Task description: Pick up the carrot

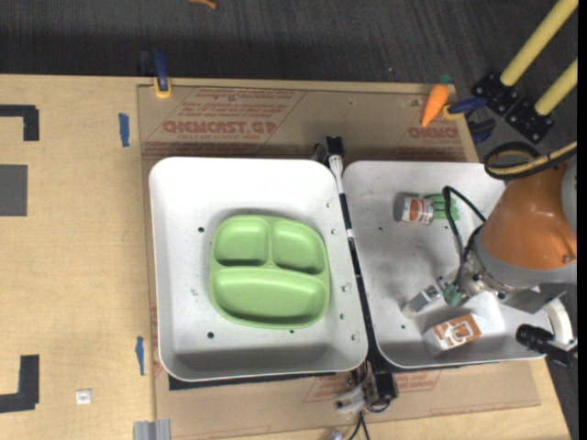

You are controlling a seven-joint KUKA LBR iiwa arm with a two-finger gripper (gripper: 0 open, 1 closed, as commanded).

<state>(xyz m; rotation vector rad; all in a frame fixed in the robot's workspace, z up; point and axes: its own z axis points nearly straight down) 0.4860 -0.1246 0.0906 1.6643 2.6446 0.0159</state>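
The robot's claw (431, 298) sits low inside the right bin (385, 246), near its front edge, reached in from the right. Whether it is released or clenched cannot be told; its tip is small and partly hidden under the wrist. Just in front of it lies a small white packet with an orange label (456, 332), close beside the claw but not clearly in its grasp. Above the claw rises the grey arm with its broad orange band (532, 223), and a black cable loops from it across the bin. Farther back in the same bin lies a small can on its side (417, 210), white and red, with something green at its right end.

The left bin (183, 246) holds a green divided plate (271, 269) with three compartments, set near the middle.

The carrot (435, 104) lies outside both bins, on the cardboard sheet behind the right bin's far corner, well apart from the claw. It is small, bright orange, with a green top. Its long axis runs steeply, slightly slanted: the green top points away toward the upper right, the narrow tip toward the lower left.
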